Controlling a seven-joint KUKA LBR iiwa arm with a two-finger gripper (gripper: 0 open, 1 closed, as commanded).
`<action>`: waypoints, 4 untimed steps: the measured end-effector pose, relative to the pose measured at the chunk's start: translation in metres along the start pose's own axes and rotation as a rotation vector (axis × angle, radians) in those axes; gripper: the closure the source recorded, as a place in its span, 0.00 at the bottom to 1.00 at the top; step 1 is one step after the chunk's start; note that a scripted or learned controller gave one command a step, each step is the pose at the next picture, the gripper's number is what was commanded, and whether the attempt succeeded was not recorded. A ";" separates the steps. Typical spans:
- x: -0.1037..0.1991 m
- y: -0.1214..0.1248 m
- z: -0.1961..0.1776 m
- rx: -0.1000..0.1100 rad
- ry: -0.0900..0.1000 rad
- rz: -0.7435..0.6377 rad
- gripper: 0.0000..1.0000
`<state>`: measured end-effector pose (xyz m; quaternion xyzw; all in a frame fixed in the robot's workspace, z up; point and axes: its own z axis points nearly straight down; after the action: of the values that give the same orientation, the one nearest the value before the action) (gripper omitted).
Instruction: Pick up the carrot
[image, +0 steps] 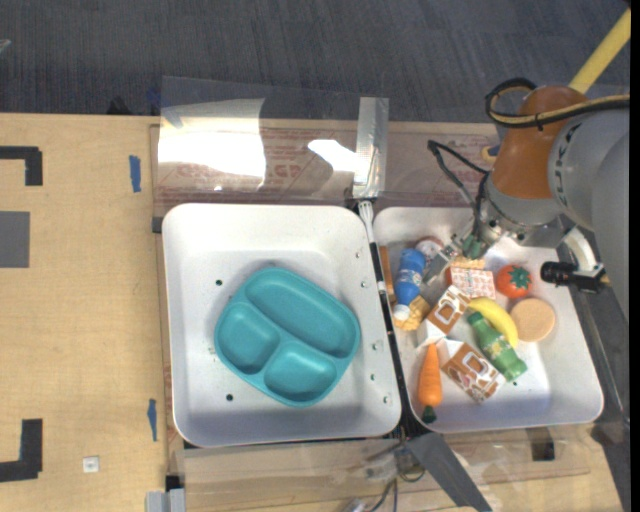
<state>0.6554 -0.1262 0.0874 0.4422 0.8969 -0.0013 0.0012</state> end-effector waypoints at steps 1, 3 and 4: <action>-0.069 -0.061 0.001 -0.001 0.015 0.104 0.00; 0.006 -0.001 -0.014 -0.011 -0.010 -0.314 1.00; 0.073 0.024 -0.104 -0.013 -0.008 -0.297 1.00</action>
<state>0.6296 -0.0533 0.1910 0.3047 0.9524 0.0028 0.0073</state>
